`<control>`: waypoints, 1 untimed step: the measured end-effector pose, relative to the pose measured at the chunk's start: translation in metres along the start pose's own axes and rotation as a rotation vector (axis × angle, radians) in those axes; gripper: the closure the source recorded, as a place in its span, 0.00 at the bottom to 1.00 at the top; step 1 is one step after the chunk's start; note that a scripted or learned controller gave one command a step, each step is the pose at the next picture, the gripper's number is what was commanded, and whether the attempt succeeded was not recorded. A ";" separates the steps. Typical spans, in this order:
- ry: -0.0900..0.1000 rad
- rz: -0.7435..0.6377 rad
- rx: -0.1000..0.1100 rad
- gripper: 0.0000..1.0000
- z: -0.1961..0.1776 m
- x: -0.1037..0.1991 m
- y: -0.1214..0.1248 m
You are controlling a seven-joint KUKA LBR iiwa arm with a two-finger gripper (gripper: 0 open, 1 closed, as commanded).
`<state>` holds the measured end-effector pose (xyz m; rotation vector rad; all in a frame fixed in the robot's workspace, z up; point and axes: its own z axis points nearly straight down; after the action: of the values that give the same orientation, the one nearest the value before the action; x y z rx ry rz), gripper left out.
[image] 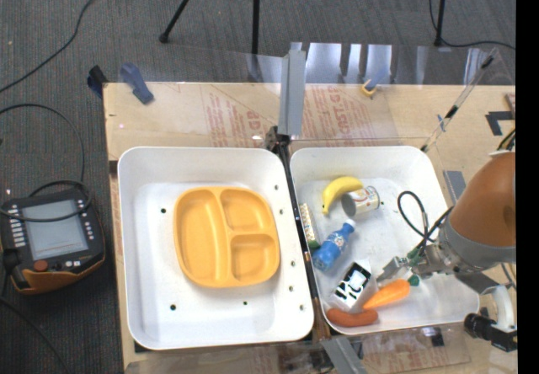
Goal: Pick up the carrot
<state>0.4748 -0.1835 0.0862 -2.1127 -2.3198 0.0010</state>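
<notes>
Grey metal fingers of the two-finger gripper (397, 267) are reaching in from the right and hovering low in the right white bin (425, 163), spread apart with nothing between them. Just near and slightly left of the fingertips, the small orange tapered carrot (387, 296) is lying on the bin floor, its long axis slanting from near-left up to far-right, thick end toward the gripper. It seems the fingers are needing only a short drop toward the near side. A black-and-white card (352, 284) and a red sausage-shaped toy (352, 317) are crowding the carrot's left end.
</notes>
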 end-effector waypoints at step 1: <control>0.003 0.003 0.003 1.00 -0.009 0.000 0.000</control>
<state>0.4744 -0.1834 0.0948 -2.1142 -2.3136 0.0013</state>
